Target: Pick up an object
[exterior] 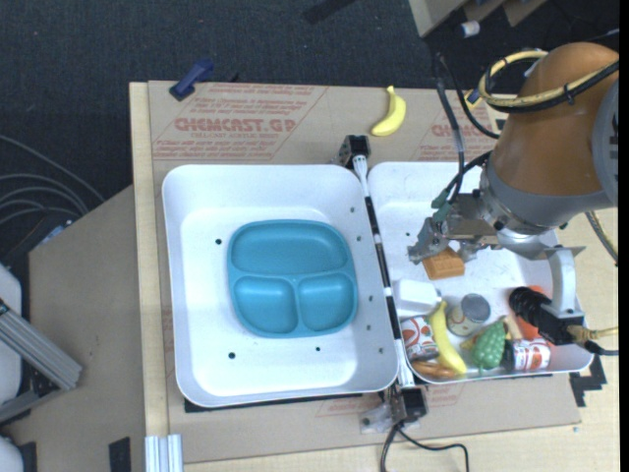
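Nearest, heaped along the front of the right bin (405, 193): banana (444, 345), green lump (488, 346), red-and-white can (421, 337), grey tin (475, 310), white block (415, 292). Just behind the heap, clear of it: orange block (444, 265), flat on the bin floor, directly beneath the gripper (442, 247) and touching it or nearly so. Gripper open or closed: cannot tell, with the wrist hiding the tips. Probably the target: small, light, stiff, with squared faces. Best taken across the two short sides, squarely, since a corner pinch would likely twist it loose. Little risk of crushing. To the left, left bin (187, 264) with a blue tray (292, 275). Farthest, on the bench (246, 126), a second banana (389, 116).
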`<state>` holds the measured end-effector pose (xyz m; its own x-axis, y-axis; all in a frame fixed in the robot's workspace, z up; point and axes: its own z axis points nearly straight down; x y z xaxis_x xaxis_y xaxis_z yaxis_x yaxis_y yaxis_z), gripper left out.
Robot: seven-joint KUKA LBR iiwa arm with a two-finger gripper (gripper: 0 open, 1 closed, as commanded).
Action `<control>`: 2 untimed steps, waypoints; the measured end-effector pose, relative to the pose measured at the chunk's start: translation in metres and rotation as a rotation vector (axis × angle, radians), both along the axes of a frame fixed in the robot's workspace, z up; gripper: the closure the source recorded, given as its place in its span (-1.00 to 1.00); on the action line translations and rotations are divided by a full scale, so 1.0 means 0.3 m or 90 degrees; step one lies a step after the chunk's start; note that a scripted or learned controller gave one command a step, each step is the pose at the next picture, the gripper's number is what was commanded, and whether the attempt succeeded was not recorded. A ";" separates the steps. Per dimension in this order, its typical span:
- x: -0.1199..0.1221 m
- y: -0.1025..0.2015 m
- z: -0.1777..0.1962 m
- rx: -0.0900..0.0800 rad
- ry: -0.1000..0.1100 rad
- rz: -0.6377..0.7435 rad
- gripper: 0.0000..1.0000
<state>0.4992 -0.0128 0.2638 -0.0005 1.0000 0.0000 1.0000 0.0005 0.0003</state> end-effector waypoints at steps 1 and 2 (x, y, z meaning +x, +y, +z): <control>-0.068 0.078 0.006 0.001 0.003 0.000 1.00; 0.099 0.018 -0.036 0.000 0.000 -0.001 1.00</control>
